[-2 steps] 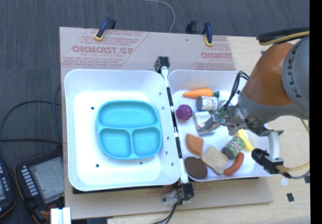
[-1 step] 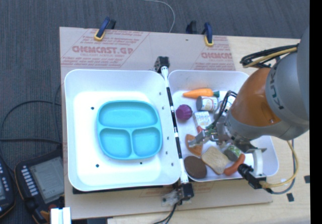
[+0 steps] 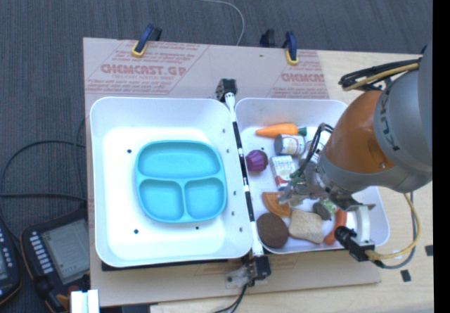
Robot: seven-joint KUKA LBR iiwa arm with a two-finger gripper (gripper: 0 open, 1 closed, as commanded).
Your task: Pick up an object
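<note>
Watching right bin (image 3: 247, 109), centre-right of frame: toys heaped there — carrot (image 3: 276, 131), purple ball (image 3: 256, 160), small can (image 3: 288, 144), brown round piece (image 3: 273, 230), bread slice (image 3: 306, 225). All lie on bin floor; none lifted, as far as I see. Claw (image 3: 301, 188) low among them, just above bread slice. I cannot tell how claw stands or whether it has anything. Pick not yet confirmed; grasp and lift left. Left bin (image 3: 98, 164) holds blue divided tray (image 3: 181, 181).

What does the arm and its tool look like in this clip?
The arm is bulky and rounded, grey with a broad orange band above the wrist. Thin black cables run along the wrist toward the tool, a dark metal assembly. A yellow cable loops below it, and black-and-yellow cabling sits on top of the arm.
</note>
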